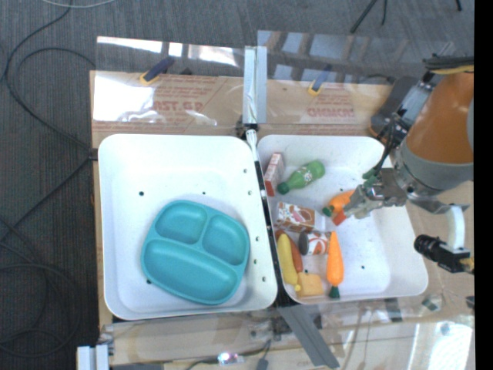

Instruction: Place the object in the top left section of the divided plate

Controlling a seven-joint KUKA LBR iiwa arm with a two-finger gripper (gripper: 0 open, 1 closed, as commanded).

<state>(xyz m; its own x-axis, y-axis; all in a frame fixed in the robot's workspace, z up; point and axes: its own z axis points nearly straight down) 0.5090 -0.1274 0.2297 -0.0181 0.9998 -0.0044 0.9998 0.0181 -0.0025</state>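
Observation:
A teal divided plate (196, 254) lies in the left white bin (123, 168), slightly turned; its top left section (180, 222) holds nothing. My gripper (360, 203) is over the right bin (385, 268), near that bin's upper middle. It is shut on a small orange toy (339, 204), which sticks out to the left of the fingertips with a red bit at its lower end. The arm's orange band (451, 122) is at the right edge of the view.
The right bin's left side holds a green bottle (302, 176), a small red-and-white box (273, 169), a snack packet (296, 216), a yellow banana (285, 257), a carrot (334, 262) and a yellow block (310, 285). A metal divider (254, 91) stands behind the bins.

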